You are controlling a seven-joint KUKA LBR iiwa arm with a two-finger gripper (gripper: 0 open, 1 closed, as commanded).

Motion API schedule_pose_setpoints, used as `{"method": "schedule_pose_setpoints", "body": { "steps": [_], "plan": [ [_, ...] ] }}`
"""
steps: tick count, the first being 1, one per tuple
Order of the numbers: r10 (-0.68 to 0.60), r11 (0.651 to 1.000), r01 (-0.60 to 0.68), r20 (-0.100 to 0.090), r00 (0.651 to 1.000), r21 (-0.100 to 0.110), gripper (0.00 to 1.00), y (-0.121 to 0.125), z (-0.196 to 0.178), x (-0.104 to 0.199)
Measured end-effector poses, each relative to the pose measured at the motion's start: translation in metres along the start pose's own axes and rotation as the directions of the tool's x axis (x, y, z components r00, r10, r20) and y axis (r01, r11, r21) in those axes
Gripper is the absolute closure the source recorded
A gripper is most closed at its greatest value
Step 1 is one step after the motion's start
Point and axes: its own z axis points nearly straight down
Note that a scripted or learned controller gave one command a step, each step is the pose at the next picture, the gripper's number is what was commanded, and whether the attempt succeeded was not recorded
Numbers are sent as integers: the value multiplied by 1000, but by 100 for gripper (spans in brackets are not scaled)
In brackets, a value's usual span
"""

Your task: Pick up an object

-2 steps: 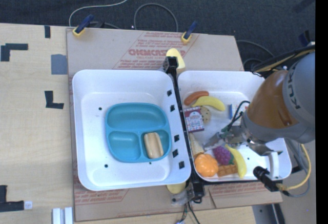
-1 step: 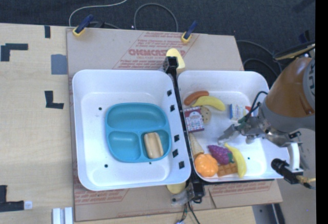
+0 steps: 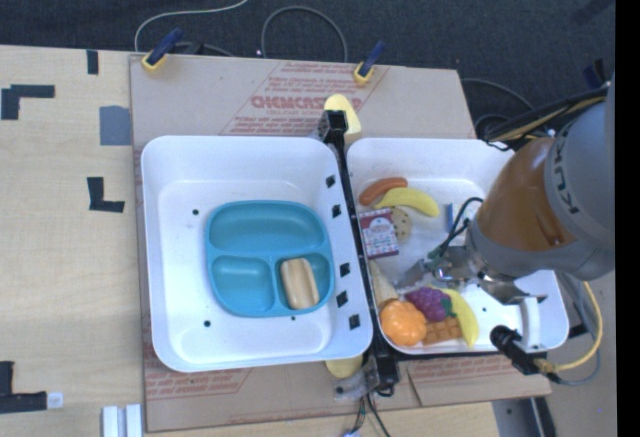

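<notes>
On the desk (image 3: 60, 225), two white bins sit side by side. Over the right bin (image 3: 470, 153) hangs the arm (image 3: 545, 205), its hand (image 3: 440, 265) low among the toys; whether it is clenched I cannot tell. Just beside it lie purple grapes (image 3: 428, 302), an orange (image 3: 403, 322) and a banana (image 3: 412, 199). A blue tray (image 3: 255, 245) in the left bin (image 3: 170, 225) carries a bread roll (image 3: 298, 283).

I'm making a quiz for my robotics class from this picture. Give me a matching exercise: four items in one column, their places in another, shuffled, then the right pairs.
Things:
1. bread roll
2. orange
3. banana
4. blue tray

Places:
A. near corner of the right bin, by the divider
B. middle of the left bin
C. far part of the right bin
D. in a compartment of the blue tray

Pairs: 1-D, 2-A, 3-C, 4-B
</notes>
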Motion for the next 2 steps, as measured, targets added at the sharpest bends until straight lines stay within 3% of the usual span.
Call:
{"method": "schedule_pose_setpoints", "body": {
  "steps": [1, 2],
  "plan": [
    [1, 1000, -1, -1, 1000, -4, 0, 1, -85, -60],
    [-3, 1000, 3, -1, 1000, -1, 0, 0, 3, -28]
  ]
}}
